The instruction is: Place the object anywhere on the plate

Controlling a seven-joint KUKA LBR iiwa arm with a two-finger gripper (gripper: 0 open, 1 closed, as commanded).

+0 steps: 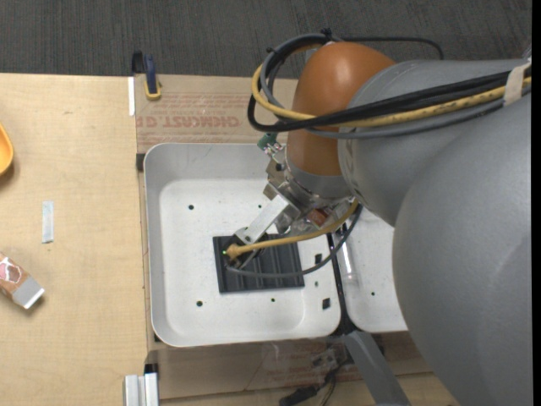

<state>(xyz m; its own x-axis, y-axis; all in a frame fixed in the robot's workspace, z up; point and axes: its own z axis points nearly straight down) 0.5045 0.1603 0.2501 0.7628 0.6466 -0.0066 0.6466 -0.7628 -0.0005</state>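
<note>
camera view, single moment. the arm point(406, 142) reaches in from the right and its wrist hangs over the white bin point(169, 227) at the centre of the view. the gripper point(297, 223) sits low inside that bin, above the upper right part of a black ribbed slab point(266, 276). whether the gripper is open, closed or gripping anything cannot be told; the wrist hides it.

the black ribbed slab lies flat on the bin floor, right of the middle, well apart from the left wall. it is the one sizeable item in the bin. whether it is the object or the plate cannot be determined. a small black piece point(326, 304) lies just beside its lower right corner. the second bin point(376, 307) is largely covered by the arm.

judgement: the step in hand is a pick or a set-down at the slab, not a transfer. the next move calls for a clean vertical rise, so that what the gripper carries, if anything, can be confirmed.
</note>
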